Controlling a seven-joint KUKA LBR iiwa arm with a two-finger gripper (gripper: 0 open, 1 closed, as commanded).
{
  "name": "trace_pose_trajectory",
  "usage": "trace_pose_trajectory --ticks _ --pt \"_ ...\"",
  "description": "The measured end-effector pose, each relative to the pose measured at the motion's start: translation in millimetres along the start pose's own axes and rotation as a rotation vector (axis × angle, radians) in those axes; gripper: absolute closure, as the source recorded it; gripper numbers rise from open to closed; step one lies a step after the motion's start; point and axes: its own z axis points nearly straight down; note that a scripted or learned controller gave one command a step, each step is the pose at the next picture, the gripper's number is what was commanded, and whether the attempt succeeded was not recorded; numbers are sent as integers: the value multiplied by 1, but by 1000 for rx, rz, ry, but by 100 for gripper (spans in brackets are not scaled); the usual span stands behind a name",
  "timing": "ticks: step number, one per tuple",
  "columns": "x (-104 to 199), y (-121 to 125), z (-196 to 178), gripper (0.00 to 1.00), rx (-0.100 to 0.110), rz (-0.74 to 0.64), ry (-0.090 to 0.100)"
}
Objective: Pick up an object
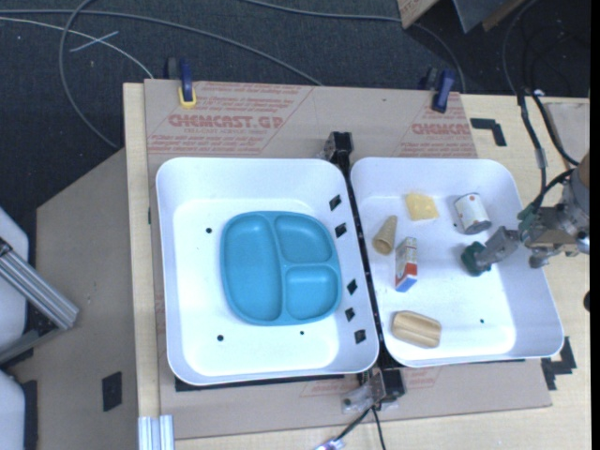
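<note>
In the right bin (539, 331), near its right wall, the gripper (480, 256) comes in low from the right; its green tips sit just above the white floor, and I cannot tell if they are spread or squeezed, because they are small and blurry from up here; nothing shows between them, so I would not say it holds anything.

The closest thing to grab is the little white can (472, 213), lying on its side just above and beside the tips; a yellow block (422, 206) sits a bit further left of the can; then comes a tan cone (384, 235), tipped over near the wall between the two bins; a small tube with red and blue on it (406, 264) lies just right of the cone; a tan bread roll (416, 329) rests near the front.

The left bin (178, 251) has a blue plate with three sections (281, 268) in its middle.

What could go wrong: the tips look a bit off to the side of the can; if they close here, they may pinch only air; the can is round, so a bump may make it roll away; the bin wall is close too, and the arm could knock it.
</note>
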Motion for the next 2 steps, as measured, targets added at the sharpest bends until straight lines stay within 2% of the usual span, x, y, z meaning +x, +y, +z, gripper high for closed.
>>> trace_pose_trajectory --ticks 1,2 --pt "1 3 -7 0 -14 -5 -3" --pt "10 -1 40 0 -13 -5 -2"
